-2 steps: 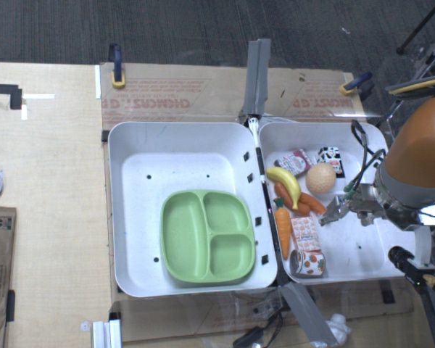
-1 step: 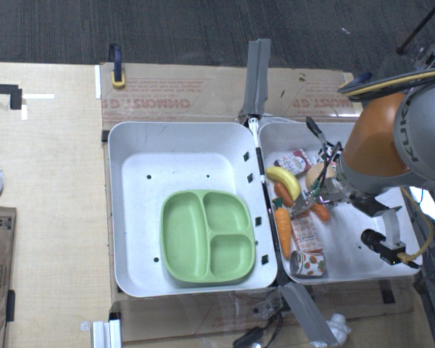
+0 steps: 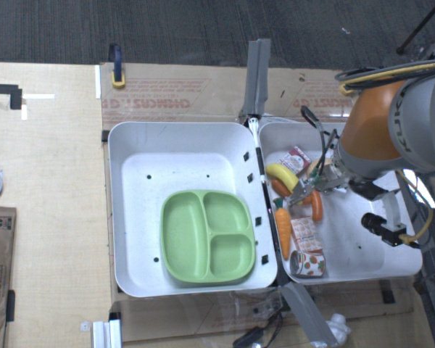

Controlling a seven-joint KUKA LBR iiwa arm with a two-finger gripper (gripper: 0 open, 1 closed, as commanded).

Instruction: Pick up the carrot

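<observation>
Lying in the right bin (image 3: 391, 267), close along its left wall and about halfway down it, the carrot (image 3: 283, 230) has its long axis running nearly parallel to that wall, the broad end with a bit of green toward the far side and the narrow tip toward the near edge. It rests flat on the bin floor.

Just right of it is a small carton (image 3: 307, 249) with a red-and-white label; the print on it is too small to read. Beyond the carrot's broad end sit a yellow banana (image 3: 281, 175) and some reddish-orange pieces (image 3: 316, 206), with a red-and-white packet (image 3: 299, 158) further toward the bin's far-left corner.

The gripper (image 3: 304, 193) is low over this cluster, just past the carrot's broad end, at the banana's right end; how far it is open, and whether it has hold of anything, cannot be told because the items crowd around it. The carrot is not lifted.

The left bin (image 3: 130, 194) carries a green divided plate (image 3: 206, 235) toward its near-right corner. On the bench (image 3: 51, 230) behind the bins, a cardboard sheet (image 3: 174, 93) bears reversed red lettering that cannot be read with certainty.
</observation>
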